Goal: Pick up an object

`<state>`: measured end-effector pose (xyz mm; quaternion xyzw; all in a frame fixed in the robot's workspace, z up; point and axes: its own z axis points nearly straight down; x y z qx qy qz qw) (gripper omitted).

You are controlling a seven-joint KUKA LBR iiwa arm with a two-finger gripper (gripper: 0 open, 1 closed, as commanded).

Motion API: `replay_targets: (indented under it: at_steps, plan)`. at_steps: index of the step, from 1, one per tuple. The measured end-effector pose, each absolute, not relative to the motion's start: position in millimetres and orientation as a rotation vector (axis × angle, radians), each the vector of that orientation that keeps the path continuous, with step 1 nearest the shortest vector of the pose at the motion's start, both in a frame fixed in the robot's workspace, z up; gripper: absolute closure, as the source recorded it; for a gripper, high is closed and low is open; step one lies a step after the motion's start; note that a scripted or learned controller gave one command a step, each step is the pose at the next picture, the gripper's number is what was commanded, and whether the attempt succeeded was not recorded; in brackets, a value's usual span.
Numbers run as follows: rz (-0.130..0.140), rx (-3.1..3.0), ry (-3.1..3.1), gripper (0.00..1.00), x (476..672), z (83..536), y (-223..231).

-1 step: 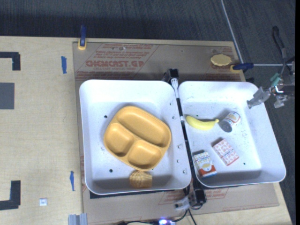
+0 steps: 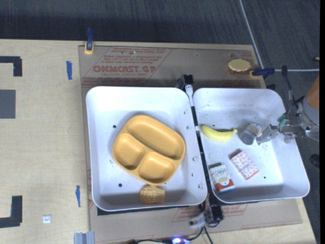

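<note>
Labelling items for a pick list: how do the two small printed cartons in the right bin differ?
The small white carton with the red-orange bottom is blockier and lies nearer the bin's front left corner; the flat pink-and-white patterned packet looks thinner and lies further right, nearer the middle. They are angled differently. Both are small, rectangular, printed, and lie apart on the right white bin's floor.

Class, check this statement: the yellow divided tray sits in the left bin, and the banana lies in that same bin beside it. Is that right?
Not quite. The camera view shows the yellow divided tray in the left bin, but the banana lies in the right bin, near its left wall, not beside the tray.
</note>
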<state>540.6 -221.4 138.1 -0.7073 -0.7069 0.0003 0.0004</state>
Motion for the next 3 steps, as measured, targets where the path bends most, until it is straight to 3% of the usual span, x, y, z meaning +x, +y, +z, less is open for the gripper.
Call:
replay_targets:
  at_steps: [1, 2, 3]
  plan:
    - [-0.009, -2.23, -2.228, 0.0, 486.2, 89.0, -174.8]
    - [-0.017, -2.231, -2.23, 1.0, 488.6, 100.2, -173.4]
    - [-0.003, -2.22, -2.225, 1.0, 526.0, 123.9, -114.2]
